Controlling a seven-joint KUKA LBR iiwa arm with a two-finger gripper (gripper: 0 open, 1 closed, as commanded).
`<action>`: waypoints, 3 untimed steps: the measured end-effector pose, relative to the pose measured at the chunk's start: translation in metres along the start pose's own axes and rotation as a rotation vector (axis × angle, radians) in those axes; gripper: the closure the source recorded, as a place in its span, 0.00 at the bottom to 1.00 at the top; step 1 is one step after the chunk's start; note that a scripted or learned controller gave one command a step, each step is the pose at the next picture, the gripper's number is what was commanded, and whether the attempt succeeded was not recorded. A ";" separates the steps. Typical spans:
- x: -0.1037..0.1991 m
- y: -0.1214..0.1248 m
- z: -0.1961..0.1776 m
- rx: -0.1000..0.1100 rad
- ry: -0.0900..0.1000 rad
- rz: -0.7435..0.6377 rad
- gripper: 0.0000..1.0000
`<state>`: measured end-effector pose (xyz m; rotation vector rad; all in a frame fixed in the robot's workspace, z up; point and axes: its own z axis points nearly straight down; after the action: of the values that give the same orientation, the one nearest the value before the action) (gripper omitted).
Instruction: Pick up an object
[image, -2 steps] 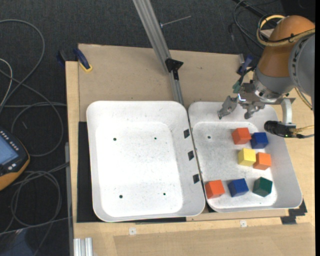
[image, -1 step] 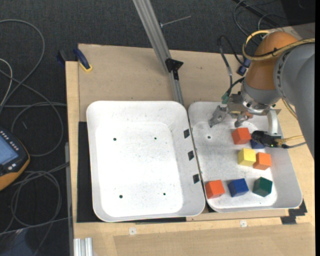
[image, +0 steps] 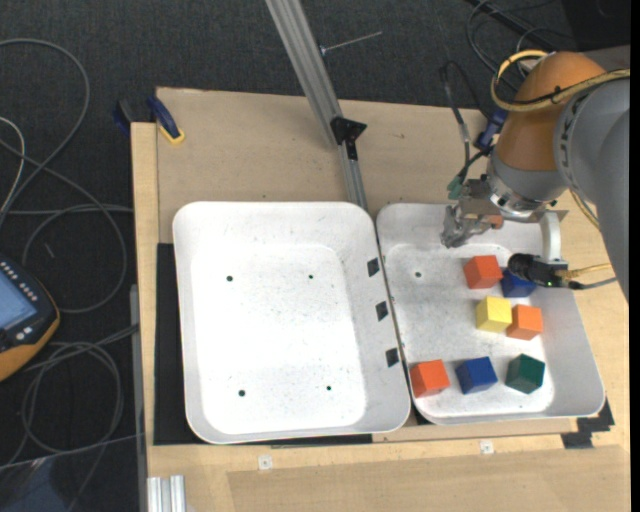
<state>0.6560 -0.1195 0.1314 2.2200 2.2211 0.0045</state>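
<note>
The right bin (image: 440, 300) holds several small blocks. An orange-red block (image: 482, 271) lies near its back, with a blue block (image: 517, 284) just right of it. A yellow block (image: 493, 313) touches an orange block (image: 526, 320) at mid bin. Along the front sit an orange block (image: 430, 376), a blue block (image: 476, 374) and a dark green block (image: 524, 373). My gripper (image: 458, 229) hangs over the bin's back edge, left of and behind the orange-red block, with nothing seen between its fingers.
The left bin (image: 200, 330) lies beside the right one, with black clips (image: 381, 310) along the shared edge. A slanted metal pole (image: 320, 90) crosses the bench behind the bins. Cables and a handheld device (image: 20, 315) lie on the floor at left.
</note>
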 end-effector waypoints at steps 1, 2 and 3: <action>0.000 0.002 -0.066 -0.006 -0.002 -0.001 1.00; 0.001 0.004 -0.121 -0.006 -0.002 -0.001 1.00; 0.045 -0.027 -0.131 0.003 0.002 -0.005 1.00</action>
<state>0.6283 -0.0747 0.2622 2.2173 2.2285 0.0026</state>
